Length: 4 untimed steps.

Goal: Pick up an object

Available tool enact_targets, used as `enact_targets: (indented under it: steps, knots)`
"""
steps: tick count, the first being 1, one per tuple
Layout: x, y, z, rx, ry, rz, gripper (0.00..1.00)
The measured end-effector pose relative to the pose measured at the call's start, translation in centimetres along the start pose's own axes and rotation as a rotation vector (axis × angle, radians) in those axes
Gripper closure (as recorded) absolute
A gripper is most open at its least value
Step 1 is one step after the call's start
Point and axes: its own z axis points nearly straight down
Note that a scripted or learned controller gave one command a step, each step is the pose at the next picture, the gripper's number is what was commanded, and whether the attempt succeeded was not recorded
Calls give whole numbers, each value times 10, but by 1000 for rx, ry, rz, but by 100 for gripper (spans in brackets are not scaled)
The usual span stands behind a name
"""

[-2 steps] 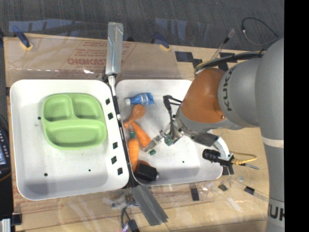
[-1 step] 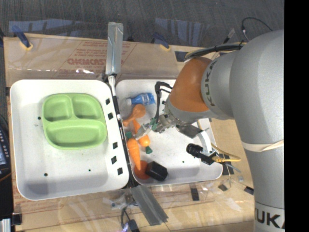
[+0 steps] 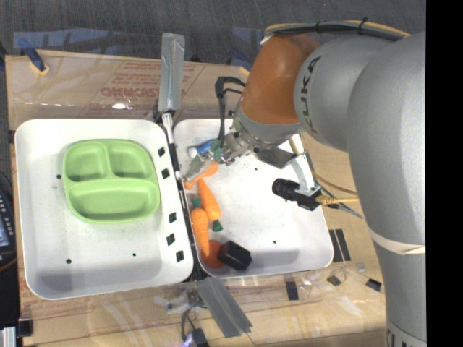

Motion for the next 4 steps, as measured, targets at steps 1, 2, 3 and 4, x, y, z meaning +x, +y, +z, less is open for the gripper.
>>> enact_targets:
  steps: [1, 2, 3, 4]
  knots:
    - [1, -40, 3, 6, 2, 120, 0]
    - [1, -40, 3, 6, 2, 120, 0]
    - [-32, -75, 87, -7, -11, 149, 0]
    - [6, -53, 2, 3, 1, 508, 0]
